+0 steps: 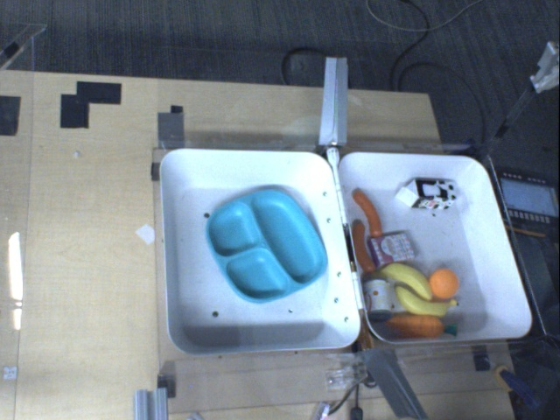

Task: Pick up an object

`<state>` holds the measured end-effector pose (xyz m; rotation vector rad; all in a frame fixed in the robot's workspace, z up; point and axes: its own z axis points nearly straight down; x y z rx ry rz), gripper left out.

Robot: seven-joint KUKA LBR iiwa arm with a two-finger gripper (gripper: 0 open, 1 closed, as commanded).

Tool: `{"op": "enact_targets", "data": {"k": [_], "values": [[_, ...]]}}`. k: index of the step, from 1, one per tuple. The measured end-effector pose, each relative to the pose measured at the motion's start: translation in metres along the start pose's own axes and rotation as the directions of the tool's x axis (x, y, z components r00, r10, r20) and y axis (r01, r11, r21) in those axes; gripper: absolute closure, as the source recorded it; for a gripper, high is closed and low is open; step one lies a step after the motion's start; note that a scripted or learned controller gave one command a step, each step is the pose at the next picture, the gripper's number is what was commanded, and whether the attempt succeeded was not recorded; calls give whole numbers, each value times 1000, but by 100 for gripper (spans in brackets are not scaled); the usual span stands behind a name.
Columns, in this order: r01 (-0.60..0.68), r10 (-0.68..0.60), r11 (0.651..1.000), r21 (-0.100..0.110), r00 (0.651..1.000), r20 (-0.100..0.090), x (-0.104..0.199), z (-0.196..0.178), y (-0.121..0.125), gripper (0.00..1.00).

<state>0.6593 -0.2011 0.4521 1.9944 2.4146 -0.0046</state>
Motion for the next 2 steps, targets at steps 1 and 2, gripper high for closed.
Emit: {"op": "enact_targets", "data": {"k": [1,2], "values": [[8,-8,1000,0,1000,3,1,-9,3,100],[-9,9,1000,4,1000,-8,4,85,5,100]]}}
